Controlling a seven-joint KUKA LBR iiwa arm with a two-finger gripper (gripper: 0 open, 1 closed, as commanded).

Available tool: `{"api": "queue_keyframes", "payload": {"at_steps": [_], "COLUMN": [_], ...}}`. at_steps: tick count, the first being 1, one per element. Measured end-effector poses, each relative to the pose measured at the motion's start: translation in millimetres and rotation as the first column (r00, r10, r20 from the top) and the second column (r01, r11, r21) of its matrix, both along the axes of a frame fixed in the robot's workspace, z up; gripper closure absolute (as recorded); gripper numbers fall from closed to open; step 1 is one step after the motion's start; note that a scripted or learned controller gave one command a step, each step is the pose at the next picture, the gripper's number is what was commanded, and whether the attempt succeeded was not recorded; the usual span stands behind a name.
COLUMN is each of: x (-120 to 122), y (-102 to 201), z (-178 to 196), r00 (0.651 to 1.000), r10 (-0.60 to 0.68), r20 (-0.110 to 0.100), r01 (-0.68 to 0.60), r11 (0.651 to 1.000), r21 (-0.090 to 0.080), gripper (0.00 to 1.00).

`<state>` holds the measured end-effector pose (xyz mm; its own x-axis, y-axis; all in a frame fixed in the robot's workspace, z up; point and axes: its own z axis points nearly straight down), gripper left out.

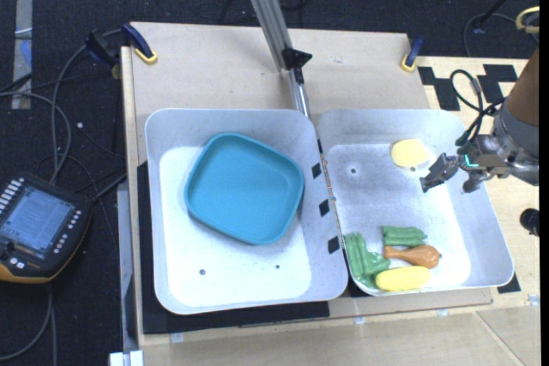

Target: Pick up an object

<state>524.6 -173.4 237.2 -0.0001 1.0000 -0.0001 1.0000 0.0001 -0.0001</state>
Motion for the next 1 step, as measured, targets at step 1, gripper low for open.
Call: {"api": "queue_keyframes", "payload": {"at_steps": [1], "x": [0.0], "y": [0.0], "z": [0.0], "r00": [1.0], "r10": [0.0], "r20": [0.0], "r01": [0.0], "r11": [1.0], "r21": [0.0], "gripper": [0.0]}}
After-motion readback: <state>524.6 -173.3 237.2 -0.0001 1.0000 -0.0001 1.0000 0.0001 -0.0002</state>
